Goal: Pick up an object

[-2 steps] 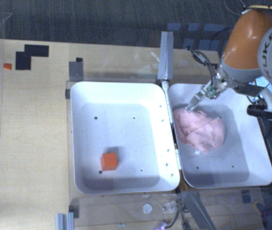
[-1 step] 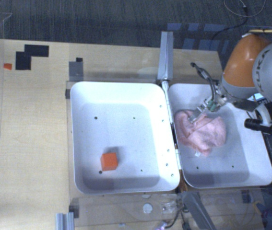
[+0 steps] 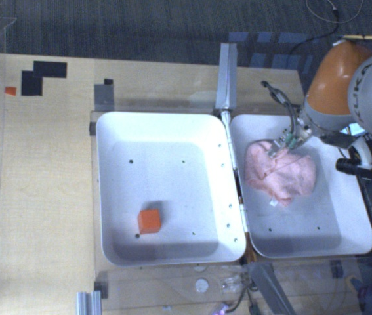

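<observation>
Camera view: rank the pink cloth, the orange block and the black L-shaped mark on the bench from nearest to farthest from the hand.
1. Pink cloth, in the right bin, directly under the hand.
2. Orange block, near the front of the left bin.
3. Black L-shaped mark, on the bench top at the far left corner.

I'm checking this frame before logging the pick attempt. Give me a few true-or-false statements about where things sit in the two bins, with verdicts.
1. The orange block lies in the left bin. True.
2. The pink cloth lies in the left bin. False: it lies in the right bin.
3. The gripper is over the right bin, at the cloth's upper edge. True.
4. The orange block touches the pink cloth. False: they are apart, in separate bins.
</observation>
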`<action>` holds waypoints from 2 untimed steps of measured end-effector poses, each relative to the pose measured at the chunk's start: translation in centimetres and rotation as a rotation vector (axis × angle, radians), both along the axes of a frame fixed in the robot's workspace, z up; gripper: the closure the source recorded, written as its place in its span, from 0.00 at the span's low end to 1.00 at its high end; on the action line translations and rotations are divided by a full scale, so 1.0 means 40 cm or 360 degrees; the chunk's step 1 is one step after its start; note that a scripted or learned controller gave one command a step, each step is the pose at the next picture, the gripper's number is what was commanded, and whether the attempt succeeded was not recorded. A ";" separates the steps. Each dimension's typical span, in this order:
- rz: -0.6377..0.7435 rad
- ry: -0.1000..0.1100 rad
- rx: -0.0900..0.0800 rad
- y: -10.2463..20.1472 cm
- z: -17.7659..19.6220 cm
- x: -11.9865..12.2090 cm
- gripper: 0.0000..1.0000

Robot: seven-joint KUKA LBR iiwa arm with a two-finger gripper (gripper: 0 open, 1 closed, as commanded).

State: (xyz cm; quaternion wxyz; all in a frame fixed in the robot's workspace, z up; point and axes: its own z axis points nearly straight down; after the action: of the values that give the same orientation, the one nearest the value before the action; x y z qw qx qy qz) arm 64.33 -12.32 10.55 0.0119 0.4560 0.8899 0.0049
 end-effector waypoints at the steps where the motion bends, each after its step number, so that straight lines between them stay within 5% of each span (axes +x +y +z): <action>1: 0.0001 0.0000 0.0000 0.000 0.000 0.000 0.00; 2: -0.0005 0.0018 0.0002 0.084 0.248 0.070 0.00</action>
State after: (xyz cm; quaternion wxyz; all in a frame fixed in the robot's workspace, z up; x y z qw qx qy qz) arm 67.15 -8.97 20.48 0.0066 0.4575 0.8892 0.0027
